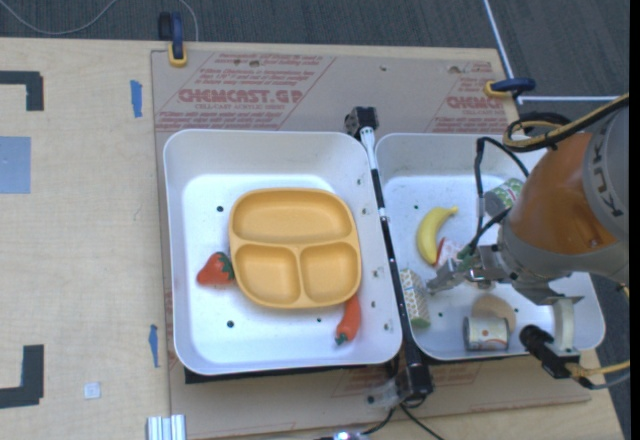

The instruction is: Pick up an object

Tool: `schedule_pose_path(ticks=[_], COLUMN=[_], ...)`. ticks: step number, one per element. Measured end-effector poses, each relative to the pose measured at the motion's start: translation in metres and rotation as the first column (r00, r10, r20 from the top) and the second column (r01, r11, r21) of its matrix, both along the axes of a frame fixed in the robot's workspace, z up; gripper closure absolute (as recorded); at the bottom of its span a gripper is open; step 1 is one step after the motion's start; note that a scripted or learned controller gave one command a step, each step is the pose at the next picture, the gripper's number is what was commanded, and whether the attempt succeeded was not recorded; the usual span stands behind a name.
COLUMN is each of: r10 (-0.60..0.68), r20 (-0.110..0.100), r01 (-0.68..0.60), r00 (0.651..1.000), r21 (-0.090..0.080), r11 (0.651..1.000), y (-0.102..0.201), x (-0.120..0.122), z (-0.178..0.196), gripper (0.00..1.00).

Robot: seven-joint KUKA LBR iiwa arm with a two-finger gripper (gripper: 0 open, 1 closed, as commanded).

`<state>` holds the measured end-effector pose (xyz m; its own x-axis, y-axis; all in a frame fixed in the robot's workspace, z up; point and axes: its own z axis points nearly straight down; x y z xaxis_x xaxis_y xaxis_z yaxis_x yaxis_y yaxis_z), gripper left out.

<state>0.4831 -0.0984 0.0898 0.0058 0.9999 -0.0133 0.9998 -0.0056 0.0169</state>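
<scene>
In the right bin (pixel 570 323) lie a yellow banana (pixel 435 231), a small tan can on its side (pixel 487 329), a green-labelled item (pixel 504 194) near the arm, and a slim packet (pixel 413 294) by the left wall. My gripper (pixel 447 275) hangs low over the right bin, just below the banana and up-left of the can. Nothing visible is held in it. The grey and orange arm (pixel 565 213) covers the bin's right part.
The left bin (pixel 190 218) holds a yellow three-section plate (pixel 295 246), a red strawberry (pixel 213 270) at its left and a red chili-like toy (pixel 348 321) at its lower right. A divider rail (pixel 380 218) runs between the bins. Cables (pixel 545 128) loop over the arm.
</scene>
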Motion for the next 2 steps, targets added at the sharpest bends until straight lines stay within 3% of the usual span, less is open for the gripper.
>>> schedule_pose_path(ticks=[2], r10=[0.005], r20=[-0.001], r01=[-0.005], r00=[1.000], r21=[0.008], r11=[1.000], y=[-0.0025], x=[0.0005], z=[0.0005], gripper=[0.00])
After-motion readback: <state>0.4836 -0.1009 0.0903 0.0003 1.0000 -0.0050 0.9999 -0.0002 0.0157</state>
